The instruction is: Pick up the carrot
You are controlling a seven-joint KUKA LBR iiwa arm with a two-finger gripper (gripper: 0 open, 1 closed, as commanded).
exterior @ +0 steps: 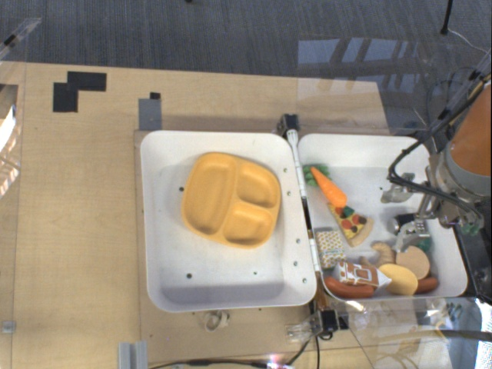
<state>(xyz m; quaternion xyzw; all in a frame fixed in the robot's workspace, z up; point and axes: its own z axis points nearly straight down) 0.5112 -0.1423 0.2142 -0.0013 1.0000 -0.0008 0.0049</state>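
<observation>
The carrot [328, 186], orange with a green top, lies at the upper left of the right bin [361, 151], its tip pointing toward a pizza slice [351, 222]. My gripper [407, 235] hangs over the right half of that bin, well to the right of and below the carrot in the view, just above some round tan pieces. It does not touch the carrot, and nothing shows in its hold.
A yellow divided plate [231, 199] sits in the left bin [165, 267]. At the front of the right bin lie a sausage [350, 288], a cracker [330, 244], a small carton [359, 273] and round slices [405, 271]. Cables [411, 160] loop near the wrist.
</observation>
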